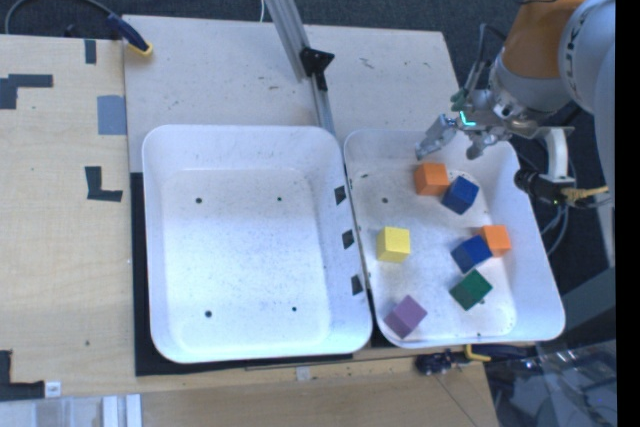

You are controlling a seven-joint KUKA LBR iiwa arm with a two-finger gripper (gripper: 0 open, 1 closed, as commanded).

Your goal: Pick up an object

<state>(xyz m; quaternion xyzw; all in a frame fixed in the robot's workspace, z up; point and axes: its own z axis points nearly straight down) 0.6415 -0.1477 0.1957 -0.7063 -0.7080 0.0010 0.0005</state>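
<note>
1. Nearest the camera, along the front of the right-hand shallow white plastic bin (535,310), lie a small purple cube (406,315) and a small dark green cube (470,290). Both rest flat on the bin floor, untouched.

2. A step further back sit a small yellow cube (394,243), alone toward the bin's left side, and a larger blue cube (470,252) with a small orange cube (496,238) touching its right corner.

3. Further still, a larger orange cube (432,178) and a second blue cube (460,194) lie just beside each other. Any of these seven blocks could serve as the object; these two are the closest candidates to the tool.

4. Beyond them, over the bin's far rim, hangs the two-finger gripper (457,141) of the grey arm with the orange band (545,25). Its fingers (431,138) are spread apart with nothing between them, just beyond the larger orange cube and apart from it.

5. The left-hand shallow white plastic bin (160,215) stands alongside on the pale wooden surface (60,215).

6. Progress, as a judgement: the pick is not yet made. No block is lifted or gripped; what is left is the descent onto a cube, the closing of the fingers and the lift.
</note>
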